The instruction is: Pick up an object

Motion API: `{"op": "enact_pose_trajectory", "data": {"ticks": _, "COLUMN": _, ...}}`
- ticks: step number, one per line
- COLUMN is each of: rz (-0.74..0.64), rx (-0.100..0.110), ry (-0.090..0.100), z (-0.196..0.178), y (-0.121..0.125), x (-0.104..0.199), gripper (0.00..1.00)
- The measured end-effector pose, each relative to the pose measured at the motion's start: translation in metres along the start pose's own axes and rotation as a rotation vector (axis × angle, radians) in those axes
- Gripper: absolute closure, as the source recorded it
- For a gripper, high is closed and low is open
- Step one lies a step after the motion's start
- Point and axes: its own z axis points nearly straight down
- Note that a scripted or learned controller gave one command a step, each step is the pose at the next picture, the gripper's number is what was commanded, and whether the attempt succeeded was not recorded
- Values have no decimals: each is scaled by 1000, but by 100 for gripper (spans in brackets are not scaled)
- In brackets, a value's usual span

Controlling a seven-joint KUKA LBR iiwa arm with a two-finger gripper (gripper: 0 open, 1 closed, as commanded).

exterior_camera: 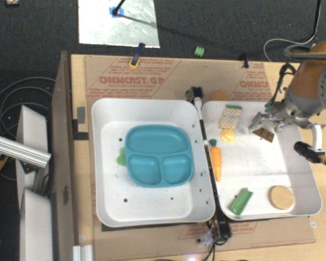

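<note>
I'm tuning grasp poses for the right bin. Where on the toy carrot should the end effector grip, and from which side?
Grip the toy carrot across its thick orange upper body, just below the green top, coming straight down from above. It lies flat, running lengthwise beside the bin wall on its left, so the fingers would probably fit best with one on the open right side and little room on the other.

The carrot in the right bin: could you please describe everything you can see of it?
The carrot looks like a small plastic toy, orange with a green tip at its top end. It lies flat on the floor of the right bin, lengthwise along the left wall, next to the divider between the two bins. Nothing rests on it; a small yellow piece sits just above and to its right, apart from it. The gripper is well away.
</note>
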Motion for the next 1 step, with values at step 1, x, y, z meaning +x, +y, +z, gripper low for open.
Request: {"op": "enact_pose_trajectory", "data": {"ticks": 1, "rz": 0, "rx": 1, "ry": 0, "z": 9, "y": -5, "x": 0, "gripper": 0}}
